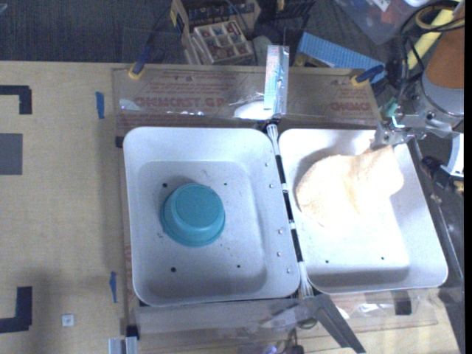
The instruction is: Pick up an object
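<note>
The metal two-finger gripper is pinching a corner of the pale cream cloth, lifting it. Left of it, a round teal plastic bowl is sitting mid-bin, walls well apart.

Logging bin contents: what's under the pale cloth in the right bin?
The pale crumpled cloth covers part of the right white bin's floor; anything beneath is hidden. The gripper sits at its corner.

A round teal plastic bowl sits upside down in the left white bin; a pale crumpled cloth lies in the right white bin, the gripper at its far corner.
</note>
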